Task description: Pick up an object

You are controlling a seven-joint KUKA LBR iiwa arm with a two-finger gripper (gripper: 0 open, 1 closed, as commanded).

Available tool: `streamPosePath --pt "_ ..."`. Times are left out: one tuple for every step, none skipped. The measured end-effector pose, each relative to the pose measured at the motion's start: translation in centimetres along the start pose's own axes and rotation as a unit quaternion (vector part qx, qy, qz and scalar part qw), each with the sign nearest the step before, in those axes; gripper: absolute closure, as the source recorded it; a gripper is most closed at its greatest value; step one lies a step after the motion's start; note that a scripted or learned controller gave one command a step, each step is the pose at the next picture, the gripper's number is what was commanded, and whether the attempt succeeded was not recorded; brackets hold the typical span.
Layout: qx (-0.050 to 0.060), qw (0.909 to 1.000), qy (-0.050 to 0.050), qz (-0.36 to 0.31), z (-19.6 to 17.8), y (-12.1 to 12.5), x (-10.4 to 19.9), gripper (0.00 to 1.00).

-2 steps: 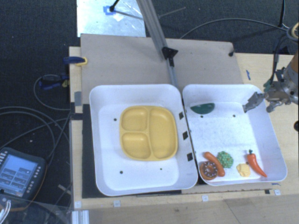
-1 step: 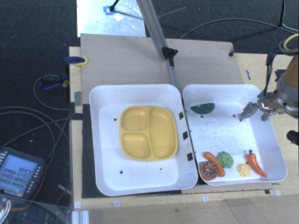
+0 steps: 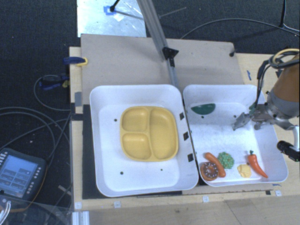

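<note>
While the pincer [image 3: 241, 122] hangs over the right bin [image 3: 194, 97] with nothing visibly held, its opening impossible to judge, no pick is done: the carrot [image 3: 256, 164], sausage [image 3: 215, 163], broccoli [image 3: 226, 160] and donut [image 3: 208, 171] lie along the near side.

A bench on a dark floor, seen from above

We see a light wooden bench [image 3: 140, 55] with a brown board on top. The floor [image 3: 33, 27] around it is dark, like carpet. A shiny grey patch [image 3: 105, 8] lies on the floor behind the bench. A grey pole [image 3: 152, 22] slants across the board. Black cables [image 3: 44, 118] curl on the floor at the left, near a small screen [image 3: 16, 170]. A blue and yellow clamp [image 3: 75, 60] grips the bench edge.
</note>
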State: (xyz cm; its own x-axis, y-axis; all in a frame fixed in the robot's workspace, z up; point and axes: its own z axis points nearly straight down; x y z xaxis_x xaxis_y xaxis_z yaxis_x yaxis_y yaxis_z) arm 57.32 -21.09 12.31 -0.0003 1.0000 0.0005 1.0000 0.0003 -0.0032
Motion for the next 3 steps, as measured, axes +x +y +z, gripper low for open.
streamPosePath --pt "-0.004 1.0 -0.001 0.0 -1.5 0.2 -0.1 1.0" --pt "-0.005 1.0 -0.001 -0.002 -5.9 0.4 0.1 1.0" --pt "-0.006 1.0 -0.002 -0.003 -11.3 0.6 0.1 1.0"
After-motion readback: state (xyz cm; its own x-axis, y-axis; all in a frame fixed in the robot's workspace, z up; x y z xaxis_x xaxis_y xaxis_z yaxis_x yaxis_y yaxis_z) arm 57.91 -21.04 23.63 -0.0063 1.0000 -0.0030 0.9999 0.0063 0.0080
